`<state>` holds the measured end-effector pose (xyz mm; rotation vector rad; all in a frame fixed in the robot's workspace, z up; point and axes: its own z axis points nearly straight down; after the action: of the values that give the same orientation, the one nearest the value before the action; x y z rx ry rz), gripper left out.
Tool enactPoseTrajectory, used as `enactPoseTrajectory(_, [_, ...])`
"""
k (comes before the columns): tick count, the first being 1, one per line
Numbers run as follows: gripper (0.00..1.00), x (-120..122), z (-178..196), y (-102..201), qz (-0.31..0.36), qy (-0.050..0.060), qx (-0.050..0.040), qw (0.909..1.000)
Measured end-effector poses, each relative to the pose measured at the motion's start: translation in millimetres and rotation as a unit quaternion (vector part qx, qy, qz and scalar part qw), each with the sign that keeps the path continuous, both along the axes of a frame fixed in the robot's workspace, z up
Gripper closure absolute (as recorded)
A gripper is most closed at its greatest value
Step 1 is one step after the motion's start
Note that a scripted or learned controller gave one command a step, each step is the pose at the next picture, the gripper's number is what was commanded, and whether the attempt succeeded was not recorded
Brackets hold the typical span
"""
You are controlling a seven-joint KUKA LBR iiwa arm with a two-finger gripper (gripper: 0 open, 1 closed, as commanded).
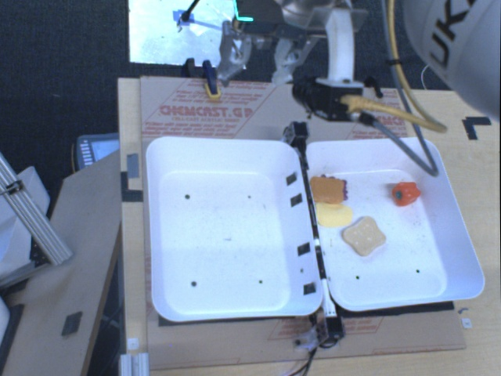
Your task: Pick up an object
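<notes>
From my camera I read red "CHEMCAST" lettering on the brown sheet under the bins, and "UK" on the arm's casing. The tool hangs released above the table's far edge, fingers apart, grasping nothing. The right bin holds a tan toast piece, a yellow slice, an orange-brown block and a small orange-red object.

2 white bins are seated on a brown board; a blue-and-yellow clamp is fixed at its far edge.
</notes>
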<state>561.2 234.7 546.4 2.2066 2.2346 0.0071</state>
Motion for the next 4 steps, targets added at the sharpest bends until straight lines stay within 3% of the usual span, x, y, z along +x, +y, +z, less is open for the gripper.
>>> enactPoseTrajectory(1, [1.0,0.1,11.6,0.4,0.002,-0.001,0.0008,1.0])
enactPoseTrajectory(2, [1.0,15.4,-261.4,-1.2,-0.006,0.009,-0.0042,0.9999])
enactPoseTrajectory(3, [1.0,-31.2,-245.2,-60.1,-0.008,0.004,-0.0018,1.0])
enactPoseTrajectory(4, [1.0,-69.9,-206.5,-131.4,-0.009,0.0,-0.0014,1.0])
